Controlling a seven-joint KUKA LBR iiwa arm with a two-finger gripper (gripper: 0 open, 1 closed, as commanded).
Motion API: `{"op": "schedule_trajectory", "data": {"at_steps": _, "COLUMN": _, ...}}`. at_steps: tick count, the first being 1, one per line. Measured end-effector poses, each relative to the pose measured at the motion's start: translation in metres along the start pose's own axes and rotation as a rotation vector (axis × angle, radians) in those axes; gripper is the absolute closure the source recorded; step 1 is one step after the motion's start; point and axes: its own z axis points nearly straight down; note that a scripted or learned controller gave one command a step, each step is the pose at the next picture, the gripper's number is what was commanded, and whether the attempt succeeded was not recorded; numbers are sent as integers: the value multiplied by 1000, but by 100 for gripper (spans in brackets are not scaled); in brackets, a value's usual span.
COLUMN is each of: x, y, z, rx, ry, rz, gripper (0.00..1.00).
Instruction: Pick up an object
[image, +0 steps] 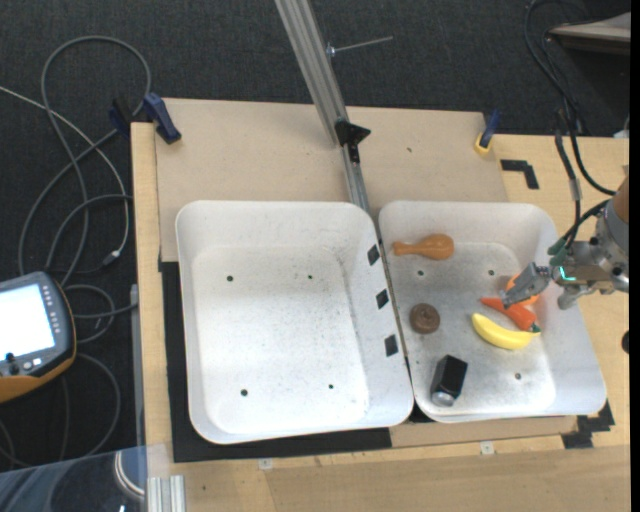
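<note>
My gripper reaches in over the right edge of the right bin, low over its right side. Its fingers look open, one grey finger beside the upper end of an orange carrot and the other nearer the bin's rim. Nothing sits between them. A yellow banana lies just below the carrot, touching it. Further left lie a brown round piece and a tan drumstick-shaped toy. A black box rests near the front wall.
The left bin stands next to the right one, with black clips along the shared rim. A metal rail runs from the top down to the bins. Cables hang at the right edge.
</note>
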Motion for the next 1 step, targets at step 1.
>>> {"op": "schedule_trajectory", "data": {"at_steps": 1, "x": 4, "y": 7, "z": 46, "rx": 6, "ry": 2, "rz": 0, "gripper": 0}}
